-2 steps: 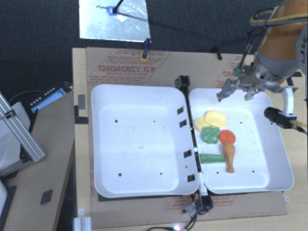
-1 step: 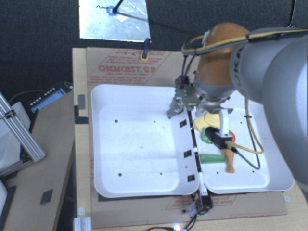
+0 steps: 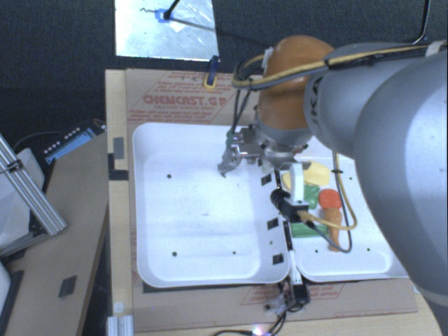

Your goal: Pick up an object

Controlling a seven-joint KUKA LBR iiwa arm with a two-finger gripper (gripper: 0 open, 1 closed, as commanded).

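My gripper hangs over the far right part of the left white bin, near the wall between the two bins. I see nothing held in it. The right bin holds the objects: a yellow piece, a red-orange round piece, a green flat piece and an orange elongated piece. All of them lie to the right of my gripper, partly hidden by the wrist and arm.
The big grey arm covers much of the right bin. Both bins rest on a cardboard sheet. A shiny foil sheet lies behind, and a metal rail stands at the left.
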